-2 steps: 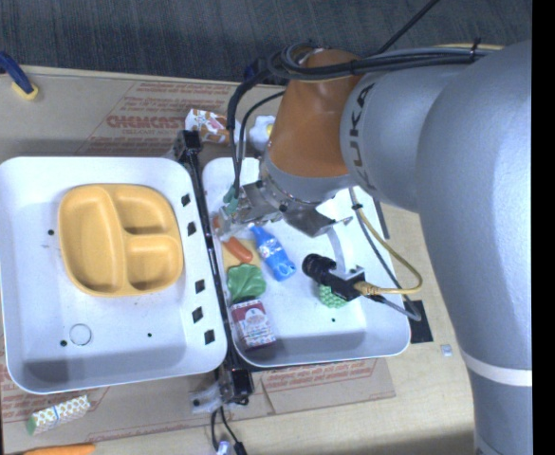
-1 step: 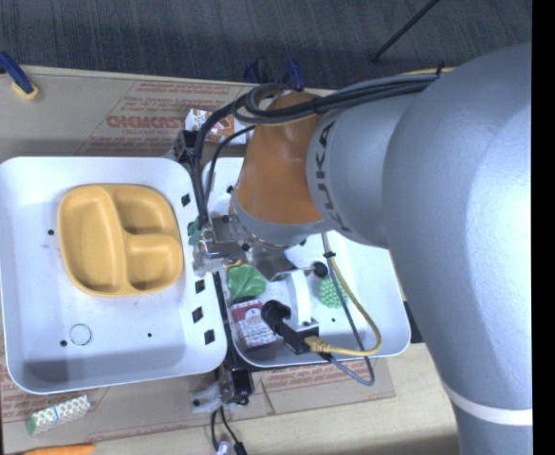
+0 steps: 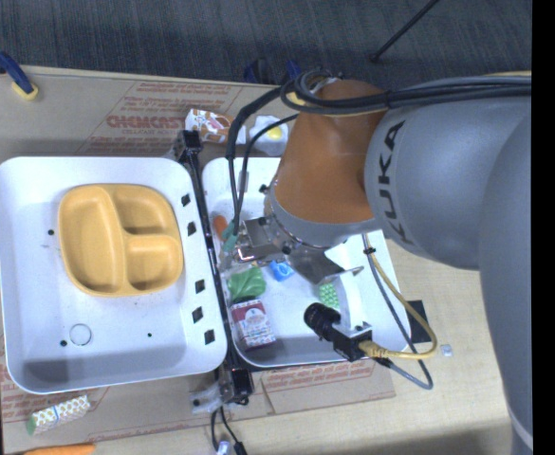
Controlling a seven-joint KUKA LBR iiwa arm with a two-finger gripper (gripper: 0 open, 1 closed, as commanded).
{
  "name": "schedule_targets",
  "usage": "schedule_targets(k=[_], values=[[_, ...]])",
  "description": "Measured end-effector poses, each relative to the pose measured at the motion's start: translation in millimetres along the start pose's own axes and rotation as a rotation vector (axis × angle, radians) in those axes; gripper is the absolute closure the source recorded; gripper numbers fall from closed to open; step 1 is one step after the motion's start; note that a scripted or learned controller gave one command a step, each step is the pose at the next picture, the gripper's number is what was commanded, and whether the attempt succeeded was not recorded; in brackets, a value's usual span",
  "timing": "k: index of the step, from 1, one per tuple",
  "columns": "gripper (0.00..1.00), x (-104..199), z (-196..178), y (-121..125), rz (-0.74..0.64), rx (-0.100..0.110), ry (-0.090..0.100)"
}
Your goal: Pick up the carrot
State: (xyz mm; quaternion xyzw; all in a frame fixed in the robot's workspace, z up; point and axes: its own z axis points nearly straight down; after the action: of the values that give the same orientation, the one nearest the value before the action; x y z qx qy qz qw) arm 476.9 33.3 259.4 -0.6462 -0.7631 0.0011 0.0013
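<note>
The carrot (image 3: 218, 225) shows as a small orange piece in the right bin (image 3: 286, 354), close to its left wall and partly hidden by the arm. My gripper (image 3: 244, 245) hangs low over the left half of that bin, just right of the carrot, beneath the orange wrist band (image 3: 329, 164). I cannot see whether it touches the carrot.
A green leafy item (image 3: 249, 281), a red-labelled can (image 3: 254, 326), a small blue piece (image 3: 280, 271) and a green dotted piece (image 3: 329, 294) lie in the right bin. A yellow item (image 3: 273, 136) sits at its far edge. The left bin (image 3: 21, 349) holds a yellow divided plate (image 3: 120, 237).
</note>
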Motion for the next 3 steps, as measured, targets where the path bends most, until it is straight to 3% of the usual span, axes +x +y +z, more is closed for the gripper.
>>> schedule_targets(k=[1,2,3], values=[[1.00,-68.1,-15.4,25.9,-0.166,-0.002,-0.001],[1.00,-21.6,68.4,0.7,-0.274,0.001,0.001],[1.00,-46.4,6.8,13.7,-0.384,-0.001,-0.001]])
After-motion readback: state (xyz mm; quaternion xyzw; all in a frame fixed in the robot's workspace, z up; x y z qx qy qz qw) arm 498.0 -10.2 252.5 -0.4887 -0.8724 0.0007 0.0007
